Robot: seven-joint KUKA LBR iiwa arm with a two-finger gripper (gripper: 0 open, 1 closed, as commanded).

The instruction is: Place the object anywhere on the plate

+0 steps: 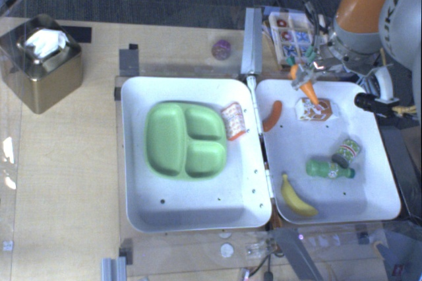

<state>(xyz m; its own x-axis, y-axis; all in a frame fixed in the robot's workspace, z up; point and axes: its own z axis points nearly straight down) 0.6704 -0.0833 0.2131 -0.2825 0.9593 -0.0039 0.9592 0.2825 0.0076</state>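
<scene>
Two white bins sit side by side on your table. Nearest you in the right bin [389, 207], at six o'clock, lies a banana [296, 197]; above it a green bottle [328, 170] and a small can [347, 150]. At nine o'clock is a sausage [271, 115]. At twelve o'clock the pincer [304, 78] pinches a carrot [308, 90], just above a brown packet [314, 109]. The green plate [185, 140] fills the left bin [198, 217], a snack wrapper [233, 121] at its three o'clock edge. You look to be at the lift; next, carry the carrot toward nine o'clock over the divider and release above the plate.
</scene>
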